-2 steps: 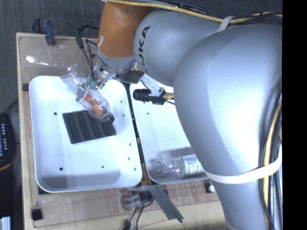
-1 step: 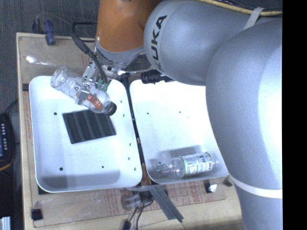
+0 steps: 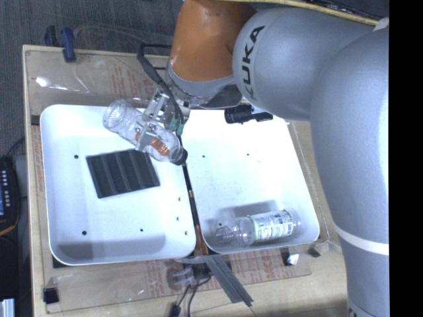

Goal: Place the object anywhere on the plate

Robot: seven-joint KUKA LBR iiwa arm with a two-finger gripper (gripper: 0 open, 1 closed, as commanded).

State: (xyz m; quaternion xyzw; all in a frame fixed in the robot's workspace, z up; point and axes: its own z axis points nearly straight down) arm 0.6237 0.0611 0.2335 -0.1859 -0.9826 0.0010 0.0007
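A dark ridged rectangular plate point(image 3: 123, 172) lies flat in the left bin point(image 3: 66, 243), left of its middle. A clear plastic bottle point(image 3: 120, 117) hangs tilted over the bin's upper right part, above and just right of the plate's far edge. My gripper point(image 3: 154, 125) reaches down from the orange wrist and is shut on the bottle's middle, with a finger showing on each side. The bottle's neck end points down to the right, near the wall between the bins.
A second clear bottle with a white label point(image 3: 258, 228) lies on its side at the front of the right bin point(image 3: 301, 170). The grey arm covers the right side of the view. A blue clamp point(image 3: 67, 43) sits at the bench's back left.
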